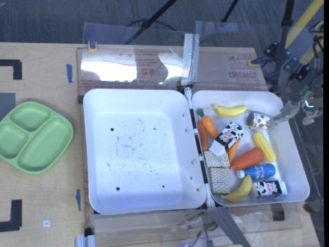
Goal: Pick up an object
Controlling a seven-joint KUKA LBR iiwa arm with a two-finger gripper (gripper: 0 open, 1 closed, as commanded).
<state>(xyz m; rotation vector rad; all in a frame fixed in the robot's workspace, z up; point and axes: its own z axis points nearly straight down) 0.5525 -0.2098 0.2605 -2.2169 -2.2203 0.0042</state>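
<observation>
Gripper point(298, 108) (right rim), can point(258, 120) just beside

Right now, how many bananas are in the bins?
2, both in the right bin: one banana near its far edge, another banana near its front edge beside the blue bottle. More could be hidden beneath.

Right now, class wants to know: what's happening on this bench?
A robot arm reaches in from the right, its gripper hanging near the upper right rim of the right bin. Nothing shows between its fingers. That bin holds toy food: two bananas, a carrot, a corn cob, a cow-print milk carton and a blue bottle. The left bin sits beside it, and a green divided plate lies on the bench further left.
</observation>
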